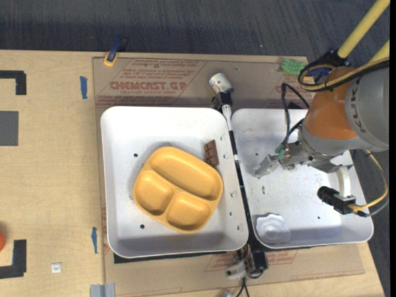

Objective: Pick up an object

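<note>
Cardboard-topped bench, two white bins; yellow divided tray (178, 188) and small brown block (211, 153) lie in left bin (117, 166); gripper (265, 164) low over right bin (309, 228), finger state unreadable

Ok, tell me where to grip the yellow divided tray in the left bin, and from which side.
Grip the yellow tray by its raised outer rim, coming straight down from above. It lies upside down, so its three domed humps give the fingers nothing to close on. The edge facing the left bin's open floor looks freest; the small brown block crowds the upper right.
</note>
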